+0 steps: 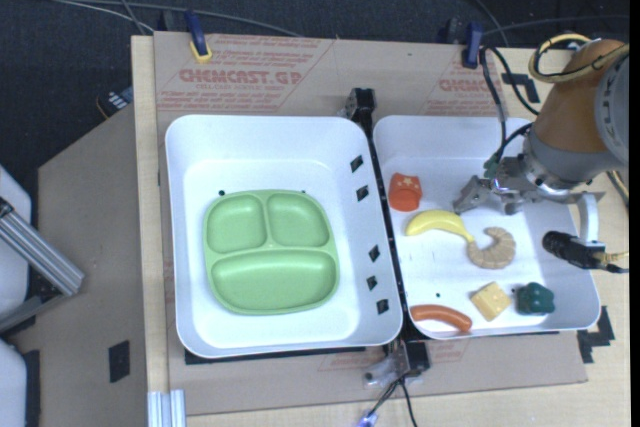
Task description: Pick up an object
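One gripper (490, 193) hangs with fingers spread and nothing between them. The banana (438, 224) lies near, toward eight o'clock, its length running roughly three-to-nine.

Gripper (478, 194) hovers above the banana (438, 224) — right bin (440, 129).

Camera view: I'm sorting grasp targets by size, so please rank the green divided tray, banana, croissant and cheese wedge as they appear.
Largest to smallest:
1. green divided tray, by far
2. banana
3. croissant, close to the banana, so that order is unsure
4. cheese wedge
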`<state>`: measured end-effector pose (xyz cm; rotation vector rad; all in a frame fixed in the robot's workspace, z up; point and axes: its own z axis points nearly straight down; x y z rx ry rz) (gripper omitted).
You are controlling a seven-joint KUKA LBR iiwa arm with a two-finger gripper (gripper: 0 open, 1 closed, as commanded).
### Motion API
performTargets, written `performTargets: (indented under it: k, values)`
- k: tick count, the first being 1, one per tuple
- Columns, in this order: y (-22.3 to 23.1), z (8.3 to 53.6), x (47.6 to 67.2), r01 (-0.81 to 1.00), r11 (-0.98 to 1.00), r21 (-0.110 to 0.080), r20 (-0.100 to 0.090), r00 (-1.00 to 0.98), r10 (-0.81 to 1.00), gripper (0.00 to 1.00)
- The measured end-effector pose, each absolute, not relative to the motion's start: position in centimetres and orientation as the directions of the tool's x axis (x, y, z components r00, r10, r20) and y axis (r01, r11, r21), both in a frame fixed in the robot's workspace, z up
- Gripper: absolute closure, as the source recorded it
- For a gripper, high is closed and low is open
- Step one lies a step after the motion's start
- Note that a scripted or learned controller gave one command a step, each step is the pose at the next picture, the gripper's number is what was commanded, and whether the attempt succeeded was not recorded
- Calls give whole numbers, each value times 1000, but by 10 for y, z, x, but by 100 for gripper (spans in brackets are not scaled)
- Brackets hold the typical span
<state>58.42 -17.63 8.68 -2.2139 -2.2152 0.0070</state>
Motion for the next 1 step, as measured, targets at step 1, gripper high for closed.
performTargets:
  k: [1]
  values:
    - [-177,100,586,1000,1,-5,3,-1,1000,100]
